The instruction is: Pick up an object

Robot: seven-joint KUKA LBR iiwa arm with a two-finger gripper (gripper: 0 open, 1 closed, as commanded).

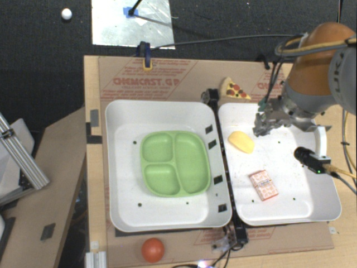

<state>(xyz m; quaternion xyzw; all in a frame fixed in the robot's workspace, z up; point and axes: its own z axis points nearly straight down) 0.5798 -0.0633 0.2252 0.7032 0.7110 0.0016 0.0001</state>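
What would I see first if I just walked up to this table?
Probably the bright green divided plate in the middle of the left bin. Next, the big grey and orange arm coming in from the right, with its tool hanging over the right bin, just beside a yellow lump. A pink box lies nearer the front.

On your left, the left bin (120,166) holds a green divided plate (174,163) lying flat near its middle. Behind the bins you see a toy pizza slice (235,89) on the brown board (167,80), and a blue and yellow clamp (145,55) at the board's far edge. A red ball (153,249) sits on the board's near edge, and a small white ball (67,14) lies on the dark cloth far left.
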